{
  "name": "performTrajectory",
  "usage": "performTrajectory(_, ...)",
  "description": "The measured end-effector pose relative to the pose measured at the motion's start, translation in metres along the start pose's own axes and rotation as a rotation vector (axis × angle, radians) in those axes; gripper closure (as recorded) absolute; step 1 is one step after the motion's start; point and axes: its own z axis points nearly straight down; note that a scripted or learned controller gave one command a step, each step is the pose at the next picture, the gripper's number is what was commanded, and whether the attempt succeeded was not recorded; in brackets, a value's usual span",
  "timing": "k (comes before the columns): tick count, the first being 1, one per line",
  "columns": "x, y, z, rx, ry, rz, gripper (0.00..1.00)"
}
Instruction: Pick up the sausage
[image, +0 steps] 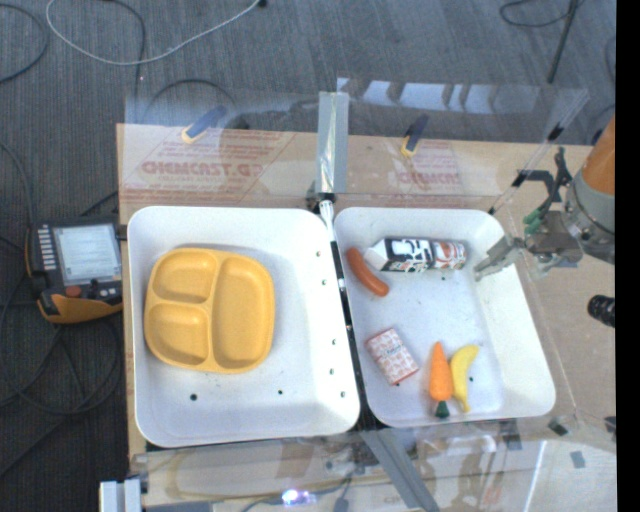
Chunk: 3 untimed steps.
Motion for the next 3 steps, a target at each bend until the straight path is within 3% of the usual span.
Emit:
performTrajectory(1, 0.045, 0.056, 0.057, 0.0, -0.002, -0.189, 0.0)
performTrajectory(2, 0.089, 0.081, 0.104, -0.001, -0.002, -0.436, 0.0)
performTrajectory(3, 0.029, 0.117, 0.066, -0.003, -0.004, -0.398, 0.0)
